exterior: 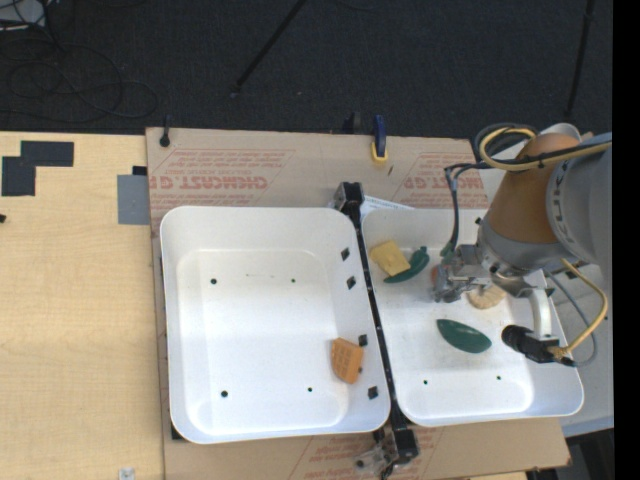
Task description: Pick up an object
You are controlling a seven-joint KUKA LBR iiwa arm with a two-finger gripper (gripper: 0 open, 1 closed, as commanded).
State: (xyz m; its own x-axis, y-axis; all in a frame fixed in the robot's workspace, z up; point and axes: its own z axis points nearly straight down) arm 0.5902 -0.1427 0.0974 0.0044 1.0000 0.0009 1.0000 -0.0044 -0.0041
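Note:
My gripper (450, 284) hangs low over the right bin (500, 403), near its middle, with the arm coming in from the right. A dark green oval piece (464, 335) lies just in front of it on the bin floor. A small tan piece (487, 296) rests right beside the gripper on its right; I cannot tell whether they touch. To the gripper's left lie a yellow block (389, 259) and a curved green piece (410, 268) that touches it. An orange waffle-like piece (347, 360) sits in the left bin (250, 268) near its front right corner.
A black divider rail (368, 308) runs between the two bins. The bins stand on a cardboard sheet (250, 173) with a blue clamp (379, 138) at its back edge. Cables loop above the wrist at the right.

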